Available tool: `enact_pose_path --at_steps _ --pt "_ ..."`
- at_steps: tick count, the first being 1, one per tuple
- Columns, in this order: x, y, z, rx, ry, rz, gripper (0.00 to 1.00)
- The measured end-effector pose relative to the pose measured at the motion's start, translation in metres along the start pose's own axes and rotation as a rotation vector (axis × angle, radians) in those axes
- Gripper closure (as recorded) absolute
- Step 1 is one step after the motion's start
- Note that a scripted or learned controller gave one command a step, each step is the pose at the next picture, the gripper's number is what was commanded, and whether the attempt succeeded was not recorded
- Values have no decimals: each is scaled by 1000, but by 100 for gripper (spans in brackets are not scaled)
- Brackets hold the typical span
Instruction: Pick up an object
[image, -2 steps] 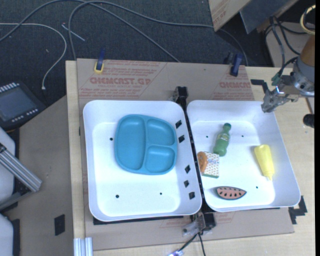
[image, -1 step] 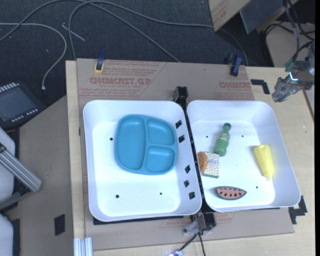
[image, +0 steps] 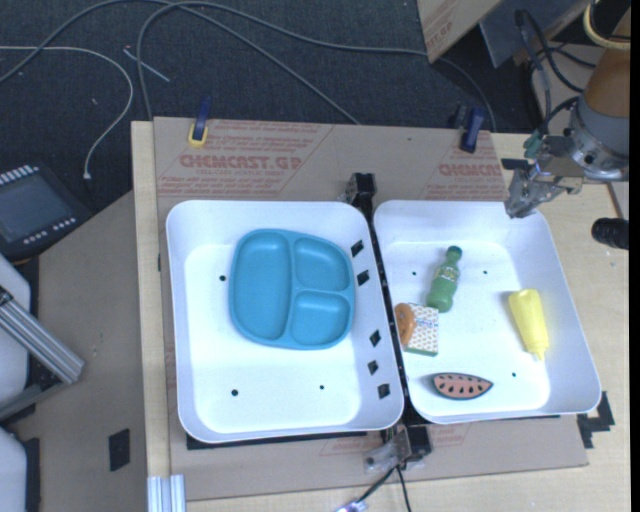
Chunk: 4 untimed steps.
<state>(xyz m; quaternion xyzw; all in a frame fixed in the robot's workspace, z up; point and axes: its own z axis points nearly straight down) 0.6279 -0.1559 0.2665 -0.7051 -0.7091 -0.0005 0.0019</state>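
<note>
Cardboard-covered tabletop (image: 300, 150) carries both bins. Left of the green bottle (image: 444, 279) lies a blue plate (image: 292, 288); right of it a yellow piece (image: 529, 320). My fingers (image: 522, 200) hover above-right, probably empty; spread or clenched, I cannot tell.

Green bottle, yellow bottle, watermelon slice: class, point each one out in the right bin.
green bottle (image: 444, 281), camera view, middle of its body
yellow bottle (image: 529, 319), camera view, its body
watermelon slice (image: 461, 385), camera view, red flesh
</note>
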Motion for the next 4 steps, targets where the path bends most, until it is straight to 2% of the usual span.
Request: enact_pose_path --at_steps 1,4 --pt "51 -6 0 0 0 0 100" --pt "204 -62 46 3 0 0 100"
